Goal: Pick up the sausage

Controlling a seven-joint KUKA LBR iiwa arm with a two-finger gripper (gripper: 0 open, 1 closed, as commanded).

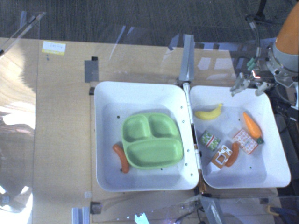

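Note:
A reddish-brown sausage [121, 158] lies in the left bin [105, 125], tucked against the front-left edge of a green divided plate [152, 141]. A second, similar sausage [232, 154] lies in the right bin [275, 167], leaning on a small white and orange carton [220, 158]. My gripper [247, 88] hangs over the back rim of the right bin, well behind both sausages. It is open, with nothing between its fingers.
The right bin also holds a yellow banana [209, 112], an orange carrot [252, 126], a small green can [210, 140] and a pink checked pack [245, 141]. A grey metal divider [187, 62] stands behind the seam between the bins.

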